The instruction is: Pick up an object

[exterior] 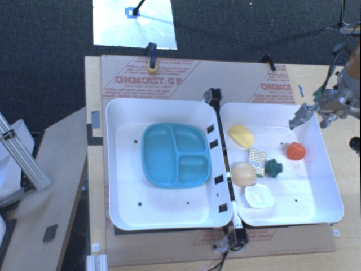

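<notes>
Above the right bin's (324,151) far right rim, the gripper (312,116) is seen with jaws parted and nothing between them. No object is judged lifted yet. An orange piece (295,151) lies nearest, below it, then a green piece (273,167), a yellow one (241,135), and a blue divided plate (175,154) in the left bin (121,168).

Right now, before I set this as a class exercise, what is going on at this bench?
A robot arm reaches in from the right, its gripper hanging over the far right edge of the right bin, with nothing seen between its fingers. That bin holds a yellow piece, an orange-red piece, a dark green piece, a checked packet, a beige lump and a white piece. The left bin holds a blue divided plate.
</notes>
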{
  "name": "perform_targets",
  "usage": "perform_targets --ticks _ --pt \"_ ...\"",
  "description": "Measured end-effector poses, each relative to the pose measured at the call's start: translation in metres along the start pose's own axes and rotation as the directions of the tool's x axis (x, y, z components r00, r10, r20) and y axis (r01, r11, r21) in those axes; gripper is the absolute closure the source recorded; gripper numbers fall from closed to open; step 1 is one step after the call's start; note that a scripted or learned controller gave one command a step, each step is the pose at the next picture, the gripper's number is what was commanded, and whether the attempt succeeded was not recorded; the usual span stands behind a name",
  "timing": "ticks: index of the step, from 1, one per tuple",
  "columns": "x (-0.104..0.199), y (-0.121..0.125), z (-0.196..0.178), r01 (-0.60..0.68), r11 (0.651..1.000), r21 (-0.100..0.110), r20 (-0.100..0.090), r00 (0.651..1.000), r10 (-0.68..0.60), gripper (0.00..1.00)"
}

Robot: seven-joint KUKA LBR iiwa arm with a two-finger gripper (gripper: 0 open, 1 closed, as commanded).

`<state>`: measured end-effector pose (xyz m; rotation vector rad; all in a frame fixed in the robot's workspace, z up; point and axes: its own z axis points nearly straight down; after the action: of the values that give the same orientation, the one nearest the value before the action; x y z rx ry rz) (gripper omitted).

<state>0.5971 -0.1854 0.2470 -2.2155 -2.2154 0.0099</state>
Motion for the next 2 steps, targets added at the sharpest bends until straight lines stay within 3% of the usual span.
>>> perform_targets --ticks 1,2 --pt "0.001 0.002 -0.008 0.003 1.0 -0.012 0.002 1.0 -0.003 0.0" --pt "-0.003 0.002 0.034 0.001 1.0 -0.011 0.002 1.0 -0.001 0.0"
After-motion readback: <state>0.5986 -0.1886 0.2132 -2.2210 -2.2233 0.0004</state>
